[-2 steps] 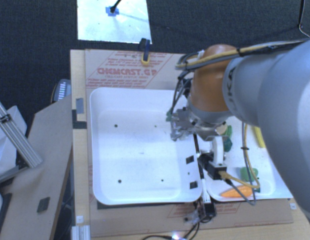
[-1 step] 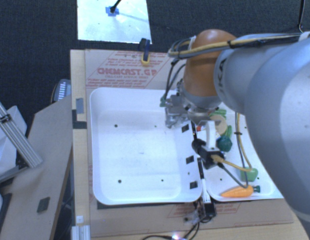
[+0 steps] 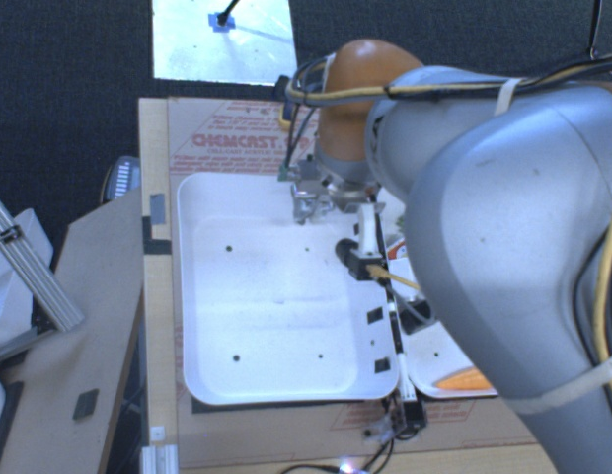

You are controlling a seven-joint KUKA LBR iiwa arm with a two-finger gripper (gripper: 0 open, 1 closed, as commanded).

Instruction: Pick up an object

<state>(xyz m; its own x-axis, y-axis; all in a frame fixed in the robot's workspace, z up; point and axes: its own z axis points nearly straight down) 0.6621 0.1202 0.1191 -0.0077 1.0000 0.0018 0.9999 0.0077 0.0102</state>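
tool (image 3: 308,205) at far rim of left bin (image 3: 202,294), grip state cannot tell | candidate object: orange item (image 3: 462,379) in right bin, well nearer the camera than the tool, mostly hidden by arm | likely light, rigid; grasp across its narrow width

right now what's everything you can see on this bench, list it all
left bin: one, white, shallow, centre of the bench, a few small dark dots on its floor
right bin: one, white, beside the first, mostly hidden under the arm
orange thing: one, orange, in the right bin's near part, too hidden to name
cardboard sheet: one, brown with red print, under the bins
pale panel: one, whitish, beyond the bench at top
arm: one, grey with an orange band, reaching in from the right
gripper: one, metal, over the left bin's far edge; jaws too small to read
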